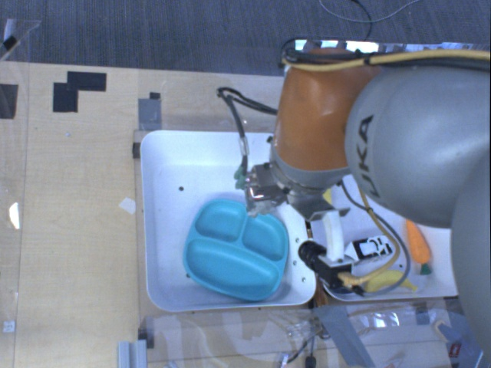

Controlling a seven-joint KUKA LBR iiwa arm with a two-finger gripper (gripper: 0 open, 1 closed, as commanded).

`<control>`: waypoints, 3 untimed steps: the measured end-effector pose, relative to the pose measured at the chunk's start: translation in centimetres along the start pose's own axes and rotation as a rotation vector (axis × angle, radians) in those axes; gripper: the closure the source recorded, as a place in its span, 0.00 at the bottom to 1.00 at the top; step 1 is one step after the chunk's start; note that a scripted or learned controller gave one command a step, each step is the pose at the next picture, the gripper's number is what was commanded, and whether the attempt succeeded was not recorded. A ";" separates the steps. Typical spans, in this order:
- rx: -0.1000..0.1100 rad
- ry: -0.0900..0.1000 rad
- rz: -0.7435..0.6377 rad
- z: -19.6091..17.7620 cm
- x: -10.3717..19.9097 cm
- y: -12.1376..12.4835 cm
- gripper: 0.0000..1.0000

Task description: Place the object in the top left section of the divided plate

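At frame centre, the hand (257,194), its grip impossible to tell, hovers over the stiff, light-looking blue divided plate (236,250).

**Around the bench: bins, tape and cable**

A white bin (165,228) sits at the centre of the light wooden bench (69,244). A second white bin (437,282) lies beside it at three o'clock, largely hidden. In that second bin, an orange carrot-like item (418,244) rests toward three o'clock, and a yellow item (381,280) lies at about five o'clock. Black tape patches (77,89) mark the benchtop at ten o'clock. A small grey bracket (150,112) stands just beyond the centre bin's eleven o'clock corner. A thin cable (368,10) loops across the dark carpet (153,21) at one o'clock.
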State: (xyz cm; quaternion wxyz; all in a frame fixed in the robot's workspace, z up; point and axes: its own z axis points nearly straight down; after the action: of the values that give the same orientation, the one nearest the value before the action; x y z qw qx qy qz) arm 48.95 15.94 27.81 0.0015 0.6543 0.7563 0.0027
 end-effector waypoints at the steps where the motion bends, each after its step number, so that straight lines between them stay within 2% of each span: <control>1: 0.006 -0.002 0.300 10.5 2.7 0.0 1.00; 2: 0.004 -0.001 0.094 5.6 7.5 0.8 1.00; 3: 0.009 -0.004 0.597 15.6 6.4 0.4 1.00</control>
State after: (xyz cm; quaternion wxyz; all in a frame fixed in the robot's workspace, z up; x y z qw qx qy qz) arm 48.54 22.35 12.17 -0.0009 0.8476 0.5306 -0.0017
